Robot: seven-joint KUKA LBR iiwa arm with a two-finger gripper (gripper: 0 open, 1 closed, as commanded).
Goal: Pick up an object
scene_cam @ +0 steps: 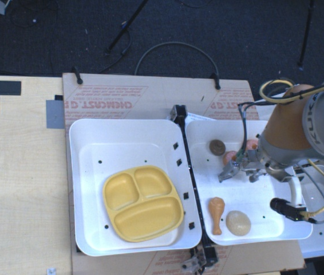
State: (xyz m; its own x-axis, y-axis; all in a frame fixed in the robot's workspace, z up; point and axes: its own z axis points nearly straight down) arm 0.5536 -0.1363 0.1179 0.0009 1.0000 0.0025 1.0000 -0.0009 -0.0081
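In the left half of the frame sits the left bin point(87, 153), holding one yellow divided plate point(143, 203) with three compartments, lying flat toward the bin's lower right. To its right, past the black divider point(188, 171), the right bin point(265, 234) holds the candidates for picking: one brown round piece point(217, 147) near the top, one orange drumstick-shaped toy point(216, 213) at the lower left, one pale rounded lump point(238, 223) just beside the drumstick, and a pinkish item point(230, 157) partly hidden by the tool, so its shape is unclear. That makes four loose objects there, plus one plate in the other bin.

The gripper point(239, 169) hangs low in the middle of the right bin, reaching in from the right. How it is set I cannot tell; nothing visibly sits in its grasp.

As a judgement, the risk is a miss: the tool sits between the pinkish item and the lower pair, aligned with none. Closing here may catch air, or nudge the pinkish item against the divider wall. The rounded lump would likely slip out.
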